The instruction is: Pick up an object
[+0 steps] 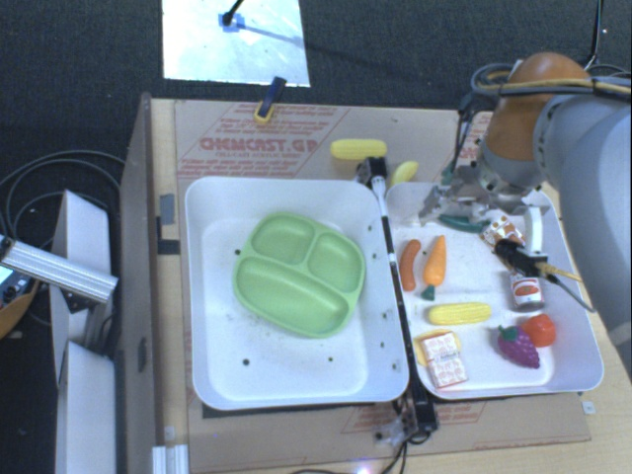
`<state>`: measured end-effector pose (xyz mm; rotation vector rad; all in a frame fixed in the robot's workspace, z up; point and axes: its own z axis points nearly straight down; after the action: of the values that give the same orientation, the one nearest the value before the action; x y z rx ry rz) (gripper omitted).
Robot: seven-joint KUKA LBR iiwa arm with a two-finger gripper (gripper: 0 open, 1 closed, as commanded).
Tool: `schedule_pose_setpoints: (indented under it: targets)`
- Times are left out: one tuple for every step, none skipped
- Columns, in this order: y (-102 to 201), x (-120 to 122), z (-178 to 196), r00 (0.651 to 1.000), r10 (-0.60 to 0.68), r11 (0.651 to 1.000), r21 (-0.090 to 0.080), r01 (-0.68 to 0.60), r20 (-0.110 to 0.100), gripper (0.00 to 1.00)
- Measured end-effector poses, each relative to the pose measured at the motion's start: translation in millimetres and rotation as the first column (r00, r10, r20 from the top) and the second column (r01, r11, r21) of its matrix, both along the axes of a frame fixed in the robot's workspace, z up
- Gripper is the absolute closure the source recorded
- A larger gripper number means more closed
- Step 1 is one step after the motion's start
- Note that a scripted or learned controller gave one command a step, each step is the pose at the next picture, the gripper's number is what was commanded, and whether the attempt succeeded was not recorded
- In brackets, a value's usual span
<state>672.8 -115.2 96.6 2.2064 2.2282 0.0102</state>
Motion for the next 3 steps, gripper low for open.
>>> schedule_pose_setpoints:
  targets:
    - [24,-52,6,1.000,-0.008,1.000,0.001,0.008,-0.011,0.00]
    - [23,-49,17,1.000,-0.008,1.000,-0.001,0.008,-0.004,1.00]
    - [23,-49,16,1.000,-0.008,1.000,-0.001,0.008,-0.005,0.00]
